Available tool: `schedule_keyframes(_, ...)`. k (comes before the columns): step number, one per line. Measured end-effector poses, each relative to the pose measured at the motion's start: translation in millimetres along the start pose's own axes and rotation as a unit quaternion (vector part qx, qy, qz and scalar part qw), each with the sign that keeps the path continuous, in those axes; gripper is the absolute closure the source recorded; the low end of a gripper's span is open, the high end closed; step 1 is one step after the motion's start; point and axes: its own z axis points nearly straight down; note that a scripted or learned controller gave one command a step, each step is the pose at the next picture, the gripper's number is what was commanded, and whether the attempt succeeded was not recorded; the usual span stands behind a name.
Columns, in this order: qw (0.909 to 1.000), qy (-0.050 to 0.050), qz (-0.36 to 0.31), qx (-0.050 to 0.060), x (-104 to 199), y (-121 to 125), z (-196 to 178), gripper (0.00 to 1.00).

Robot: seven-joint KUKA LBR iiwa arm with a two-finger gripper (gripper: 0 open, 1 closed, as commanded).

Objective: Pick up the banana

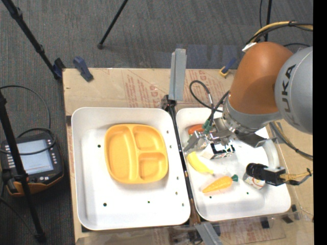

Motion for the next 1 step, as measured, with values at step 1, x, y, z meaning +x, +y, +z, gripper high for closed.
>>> schedule_keyframes(1, 0.999, 0.001, -0.045, 0.0, -30.8, 1.3, 71.2, 0.0)
